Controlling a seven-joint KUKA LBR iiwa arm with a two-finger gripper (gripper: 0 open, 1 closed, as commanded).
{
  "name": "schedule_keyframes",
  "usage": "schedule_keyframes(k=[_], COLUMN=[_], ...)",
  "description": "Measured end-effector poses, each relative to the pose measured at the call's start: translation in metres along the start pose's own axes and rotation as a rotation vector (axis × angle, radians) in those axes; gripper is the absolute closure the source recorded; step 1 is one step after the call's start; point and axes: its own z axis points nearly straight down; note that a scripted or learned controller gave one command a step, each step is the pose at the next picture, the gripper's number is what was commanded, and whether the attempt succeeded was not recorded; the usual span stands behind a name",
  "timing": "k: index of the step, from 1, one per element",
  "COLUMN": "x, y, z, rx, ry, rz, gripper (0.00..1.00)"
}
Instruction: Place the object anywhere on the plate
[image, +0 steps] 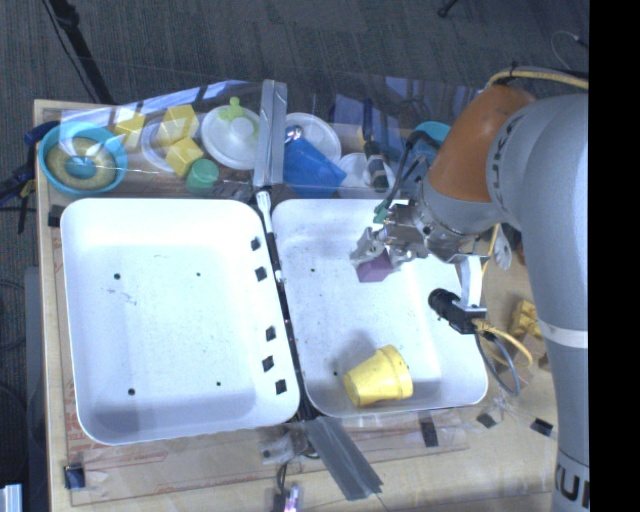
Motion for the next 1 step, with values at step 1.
schedule_keyframes(k=[1], x=[0.1136], y=[-0.0136], z=[-0.1014], rx=[-0.005], ry=[0.0], rz=[0.158], gripper=[1.0])
